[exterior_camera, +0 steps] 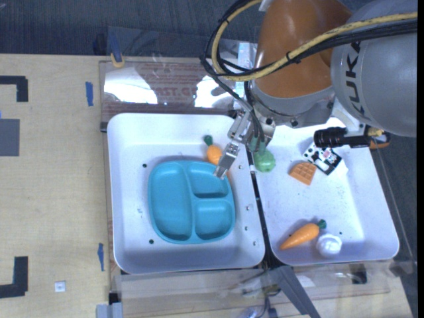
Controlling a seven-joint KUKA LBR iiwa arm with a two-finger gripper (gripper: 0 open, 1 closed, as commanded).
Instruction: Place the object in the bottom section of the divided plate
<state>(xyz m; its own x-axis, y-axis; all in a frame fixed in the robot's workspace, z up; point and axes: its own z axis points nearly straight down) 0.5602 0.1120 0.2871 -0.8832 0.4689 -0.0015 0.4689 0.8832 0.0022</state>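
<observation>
A blue divided plate [192, 201] lies in the left bin [126, 177]; it has one large section on the left and two smaller ones on the right. A small orange toy fruit with a green stem [212, 153] rests just past the plate's upper right rim. A green toy [265, 161] sits at the wall between the bins. My gripper [245, 152] hangs open over that wall with nothing between its fingers. One fingertip [225, 164] is beside the orange fruit at the plate's rim, and the other is just above the green toy.
The right bin [371, 211] holds a waffle piece [303, 172], a black and white object [324, 156], a toy carrot [299, 235] and a white object [329, 245]. The arm's bulk covers the back of both bins.
</observation>
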